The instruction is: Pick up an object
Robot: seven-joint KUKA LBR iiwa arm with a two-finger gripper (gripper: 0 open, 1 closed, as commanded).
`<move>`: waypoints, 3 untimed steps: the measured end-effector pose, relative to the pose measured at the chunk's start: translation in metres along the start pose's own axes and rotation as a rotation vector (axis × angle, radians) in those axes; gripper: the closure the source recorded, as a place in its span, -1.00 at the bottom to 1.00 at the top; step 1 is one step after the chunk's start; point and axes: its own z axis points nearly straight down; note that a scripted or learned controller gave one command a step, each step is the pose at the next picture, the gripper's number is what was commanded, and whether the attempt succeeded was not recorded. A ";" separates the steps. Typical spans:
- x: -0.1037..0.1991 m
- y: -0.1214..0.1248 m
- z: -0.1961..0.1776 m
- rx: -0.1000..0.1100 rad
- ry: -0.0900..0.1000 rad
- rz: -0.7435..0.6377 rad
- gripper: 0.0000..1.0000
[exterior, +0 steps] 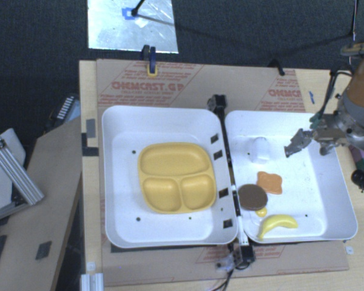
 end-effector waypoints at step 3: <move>-0.016 0.004 0.113 -0.003 0.000 0.000 -1.00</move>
